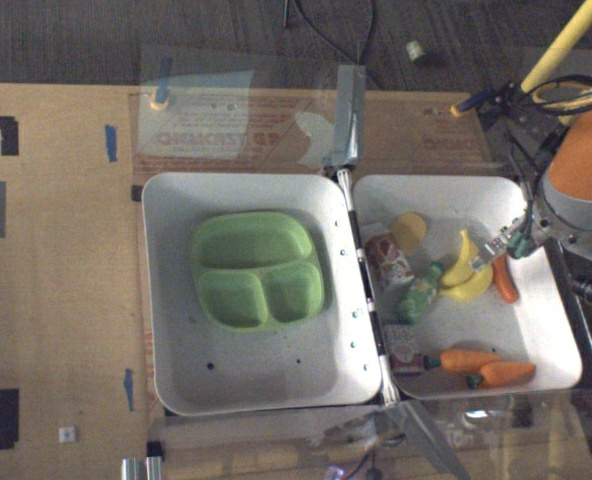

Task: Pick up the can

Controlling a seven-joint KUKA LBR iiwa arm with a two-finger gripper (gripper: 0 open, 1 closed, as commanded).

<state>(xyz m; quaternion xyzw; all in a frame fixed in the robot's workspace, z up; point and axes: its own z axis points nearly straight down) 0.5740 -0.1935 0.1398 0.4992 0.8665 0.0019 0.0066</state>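
the arm (574,173) reaches in from the right, wrist angled down-left.

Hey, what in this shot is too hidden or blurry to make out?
- Hand: small and blurred above the banana; open or shut can't be told.
- Can: label too blurred to read, against the right bin's left wall.
- Arm: cut off by the right edge.
- Small item beside the carrots: too blurred to identify.

Brown cardboard-covered bench (56,298) stands against dark grey carpet floor (126,18).
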